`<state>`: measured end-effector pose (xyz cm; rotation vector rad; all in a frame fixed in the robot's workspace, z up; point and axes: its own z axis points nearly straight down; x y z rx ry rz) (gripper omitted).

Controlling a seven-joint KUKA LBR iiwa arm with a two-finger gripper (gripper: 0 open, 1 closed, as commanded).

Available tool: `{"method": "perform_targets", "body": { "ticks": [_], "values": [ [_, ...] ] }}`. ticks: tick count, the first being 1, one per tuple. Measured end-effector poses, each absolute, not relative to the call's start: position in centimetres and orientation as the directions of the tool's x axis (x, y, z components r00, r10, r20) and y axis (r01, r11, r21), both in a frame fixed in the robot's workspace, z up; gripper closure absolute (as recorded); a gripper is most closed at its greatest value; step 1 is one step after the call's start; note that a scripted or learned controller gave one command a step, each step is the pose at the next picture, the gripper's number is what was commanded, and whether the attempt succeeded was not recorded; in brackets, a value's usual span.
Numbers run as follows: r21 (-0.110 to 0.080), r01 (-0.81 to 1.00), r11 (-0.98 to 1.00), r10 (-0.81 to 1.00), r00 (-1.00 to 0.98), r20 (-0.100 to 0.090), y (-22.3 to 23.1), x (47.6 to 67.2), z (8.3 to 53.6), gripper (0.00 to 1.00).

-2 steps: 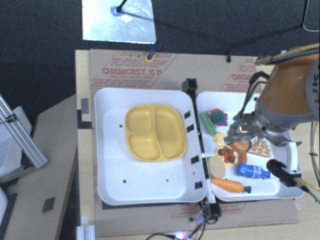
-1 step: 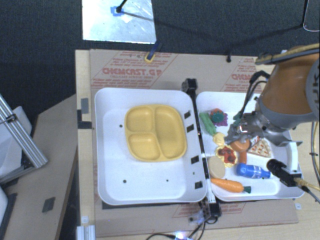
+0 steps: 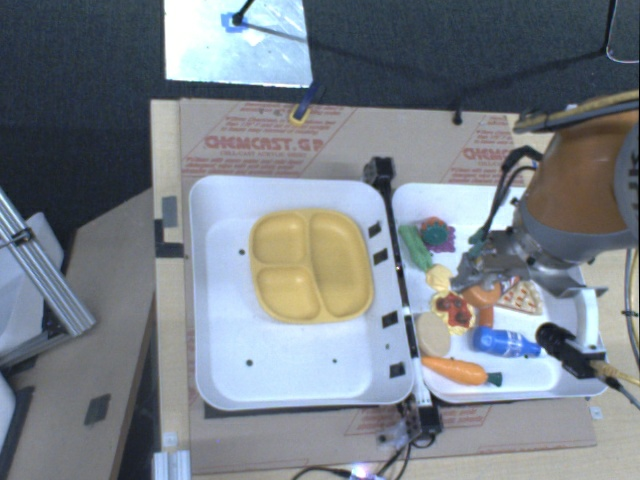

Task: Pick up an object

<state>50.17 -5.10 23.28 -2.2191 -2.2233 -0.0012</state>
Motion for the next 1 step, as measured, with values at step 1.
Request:
{"method": "perform_targets", "body": {
  "ticks": [1],
  "values": [
    [0.002,1.000,0.005,1.000,-0.005,0.000,-4.74,50.80,23.30,1.00]
  ]
}}
